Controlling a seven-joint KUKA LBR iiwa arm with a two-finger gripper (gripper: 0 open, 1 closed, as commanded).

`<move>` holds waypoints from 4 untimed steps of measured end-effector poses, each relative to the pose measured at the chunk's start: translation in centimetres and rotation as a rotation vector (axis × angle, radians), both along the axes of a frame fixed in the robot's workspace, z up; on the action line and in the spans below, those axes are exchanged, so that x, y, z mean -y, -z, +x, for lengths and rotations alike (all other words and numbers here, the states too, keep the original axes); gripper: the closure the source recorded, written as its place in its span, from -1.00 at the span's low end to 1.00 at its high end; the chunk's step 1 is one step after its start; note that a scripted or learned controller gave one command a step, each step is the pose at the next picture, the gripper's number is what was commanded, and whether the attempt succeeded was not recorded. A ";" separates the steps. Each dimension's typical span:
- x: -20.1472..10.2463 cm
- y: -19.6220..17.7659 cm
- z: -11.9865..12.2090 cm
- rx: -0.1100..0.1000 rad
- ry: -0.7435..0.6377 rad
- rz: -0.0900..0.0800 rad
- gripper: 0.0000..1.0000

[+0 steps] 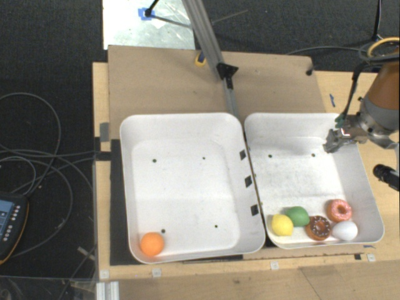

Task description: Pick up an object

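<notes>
The left bin (181, 130) is holding one orange ball (151, 244) in its near corner. The right bin (300, 127) is holding five items along its near wall: yellow ball (282, 225), green piece (299, 215), brown donut (319, 229), pink donut (339, 210), white ball (345, 231). The arm (382, 99) is hanging over the right bin's far right side. The gripper (333, 141) is sitting well apart from every item; finger spread cannot be told. Nothing is being lifted: judged, the pick is not yet begun.

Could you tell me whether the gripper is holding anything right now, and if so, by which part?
Nothing is seen held. The gripper hangs over the right bin's far right area, well away from the toys at its near edge.
</notes>
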State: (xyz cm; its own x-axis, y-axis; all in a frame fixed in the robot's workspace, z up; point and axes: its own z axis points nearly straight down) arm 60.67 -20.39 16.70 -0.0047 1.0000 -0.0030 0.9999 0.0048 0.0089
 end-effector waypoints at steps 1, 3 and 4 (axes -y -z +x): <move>0.0 -4.1 0.2 -0.003 -0.002 0.001 1.00; -11.6 -3.4 -1.7 -0.010 -0.006 0.006 1.00; -16.6 -3.1 -2.2 -0.009 -0.006 0.006 1.00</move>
